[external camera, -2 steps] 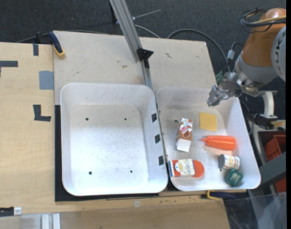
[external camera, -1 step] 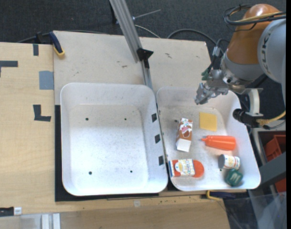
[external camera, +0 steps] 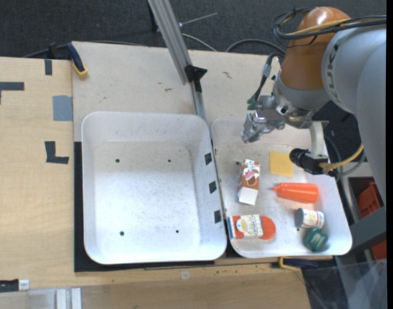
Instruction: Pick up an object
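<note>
My gripper hangs over the far end of the right bin, with nothing seen between its fingers. Below it in that bin lie a small red-and-white carton, a yellow block, an orange bottle, a red-and-white packet, a small white can and a green lump. The carton is the nearest, a little toward the front from the gripper.
The left bin sits beside the right one, their rims meeting near black clips. A slanted metal pole crosses the back of the bench. A yellow-handled clamp lies at the back left.
</note>
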Controlling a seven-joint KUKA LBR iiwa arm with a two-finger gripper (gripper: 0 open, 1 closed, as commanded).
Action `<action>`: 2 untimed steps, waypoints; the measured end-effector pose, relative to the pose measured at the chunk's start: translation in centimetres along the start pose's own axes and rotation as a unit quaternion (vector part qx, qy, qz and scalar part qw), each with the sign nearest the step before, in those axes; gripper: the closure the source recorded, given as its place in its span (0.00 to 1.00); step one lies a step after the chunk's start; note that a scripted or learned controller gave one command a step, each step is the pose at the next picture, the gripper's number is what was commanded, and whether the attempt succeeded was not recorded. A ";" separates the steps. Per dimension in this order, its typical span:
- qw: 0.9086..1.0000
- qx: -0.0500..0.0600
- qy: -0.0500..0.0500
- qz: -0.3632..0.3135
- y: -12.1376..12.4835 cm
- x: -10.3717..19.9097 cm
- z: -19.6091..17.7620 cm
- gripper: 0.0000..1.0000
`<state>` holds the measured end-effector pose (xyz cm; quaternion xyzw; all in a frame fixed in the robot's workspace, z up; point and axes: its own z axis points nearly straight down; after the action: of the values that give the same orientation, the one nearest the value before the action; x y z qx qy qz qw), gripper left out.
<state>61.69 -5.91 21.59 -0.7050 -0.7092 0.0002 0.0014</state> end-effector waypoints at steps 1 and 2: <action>1.000 0.000 0.000 0.000 -0.2 4.6 0.3 1.00; 1.000 0.000 0.000 0.000 -0.6 9.4 0.2 1.00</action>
<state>61.00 3.45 21.40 -0.7048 -0.7094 0.0003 0.0016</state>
